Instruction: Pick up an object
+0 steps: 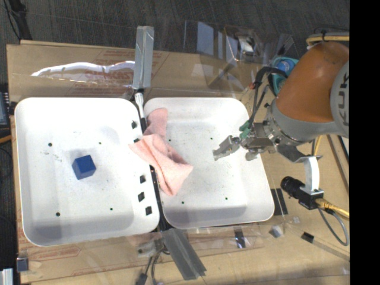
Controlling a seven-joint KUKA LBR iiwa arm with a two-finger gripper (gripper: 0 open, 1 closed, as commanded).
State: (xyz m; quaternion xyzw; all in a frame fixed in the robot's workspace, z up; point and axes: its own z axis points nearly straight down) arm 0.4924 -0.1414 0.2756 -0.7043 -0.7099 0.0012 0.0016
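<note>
Tool (224, 148): positioned right of centre in the frame, over the right half of the right bin (208, 186), with its tip pointing toward the left of the frame. Tool state: cannot be determined from this view; no open or closed condition can be read. The tool is apart from both loose items.

Arm (309, 88): enters from the right edge of the frame, with the orange band at the upper right, above the tool.

Pink cloth (163, 153): crumpled, lying along the left side of the right bin, well to the left of the tool. Its left edge is draped over the rims where the two bins meet, near the centre of the frame.

Blue cube (84, 166): resting on the floor of the left bin (89, 120), at the left of the frame, slightly below mid-height. It is well apart from the pink cloth and farther still from the tool.

Both bins sit side by side on the brown tabletop (35, 55), which shows along the upper left of the frame
</note>
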